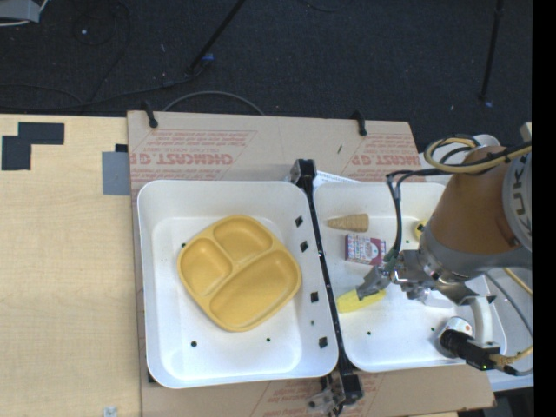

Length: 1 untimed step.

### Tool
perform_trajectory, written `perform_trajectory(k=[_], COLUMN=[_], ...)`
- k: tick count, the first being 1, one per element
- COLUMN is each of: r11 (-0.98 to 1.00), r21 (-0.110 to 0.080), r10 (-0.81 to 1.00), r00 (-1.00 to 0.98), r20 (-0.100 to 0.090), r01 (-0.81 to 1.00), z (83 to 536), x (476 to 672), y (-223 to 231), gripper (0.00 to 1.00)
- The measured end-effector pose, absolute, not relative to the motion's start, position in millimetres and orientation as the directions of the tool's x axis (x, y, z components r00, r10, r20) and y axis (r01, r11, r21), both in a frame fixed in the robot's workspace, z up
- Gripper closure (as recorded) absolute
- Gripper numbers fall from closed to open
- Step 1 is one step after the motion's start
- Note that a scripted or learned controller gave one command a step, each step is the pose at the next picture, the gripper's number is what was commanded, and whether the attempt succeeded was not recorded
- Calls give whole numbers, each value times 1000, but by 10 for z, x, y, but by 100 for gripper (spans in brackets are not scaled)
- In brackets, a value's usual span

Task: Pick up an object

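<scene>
My gripper point(375, 285) hangs low over the right bin point(382, 354), reaching in from the right. Its tips sit right at a yellow banana-shaped piece point(354, 301) lying on the bin floor. Just above them lies a small purple and white packet point(363, 248). A tan ice-cream cone point(347, 223) lies farther back in the same bin. The grey and orange arm point(469, 224) hides the right part of this bin.
The left bin point(165, 337) holds a yellow divided plate point(240, 272) near its middle. A black divider point(317, 276) runs between the two bins. A cardboard sheet point(261, 150) lies behind the bins, with wooden bench to the left.
</scene>
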<state>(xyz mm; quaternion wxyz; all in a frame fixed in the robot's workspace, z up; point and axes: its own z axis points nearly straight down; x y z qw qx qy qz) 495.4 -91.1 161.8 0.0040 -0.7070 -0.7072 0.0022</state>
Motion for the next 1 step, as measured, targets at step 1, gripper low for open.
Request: perform_trajectory(k=[1], r11=[-1], r21=[-10], r10=[1000], r00=[1], r20=[2], r01=[1000], z=[1017], x=[4873], y=[-966], gripper=[0])
